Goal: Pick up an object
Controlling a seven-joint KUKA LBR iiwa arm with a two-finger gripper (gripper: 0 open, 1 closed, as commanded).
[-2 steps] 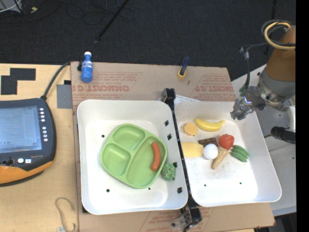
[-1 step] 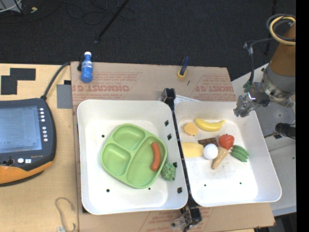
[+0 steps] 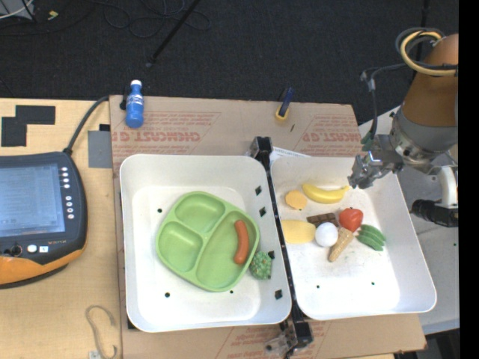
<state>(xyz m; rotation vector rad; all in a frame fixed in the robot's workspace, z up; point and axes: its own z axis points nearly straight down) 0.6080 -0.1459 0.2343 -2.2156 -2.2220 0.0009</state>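
**Observer:** Hovering over the back right corner of the right bin (image 3: 415, 275), the pincer (image 3: 362, 176) sits just beside the tip of the banana (image 3: 325, 193). Nothing shows between its fingers, and whether they stand wide or narrow cannot be told from this angle.

**Reviewer:** So which step does that make it?

**Observer:** Most likely the approach, with no grasp made yet. The banana is the nearest candidate; near it lie a yellow slice (image 3: 296, 200), a yellow block (image 3: 298, 232), a brown piece (image 3: 322, 219), a white ball (image 3: 326, 235), a tomato (image 3: 350, 218), an ice-cream cone (image 3: 340, 244) and a green vegetable (image 3: 371, 237), all packed close.

**Reviewer:** What does the next move call for?

**Observer:** Lowering squarely over one item and closing across its narrow width. The crowding could let a neighbour get nudged or caught.

**Reviewer:** And farther out?

**Observer:** The left bin (image 3: 142, 200) holds a green divided plate (image 3: 206, 239) with a sausage (image 3: 241, 241) in one compartment and a small broccoli (image 3: 261, 265) at its rim.

**Reviewer:** Any writing?

**Observer:** Red print on the cardboard (image 3: 224, 129) covering the surface, upside down and too faint to read surely. The blue bottle (image 3: 135, 104) and the pendant (image 3: 37, 212) show nothing legible.
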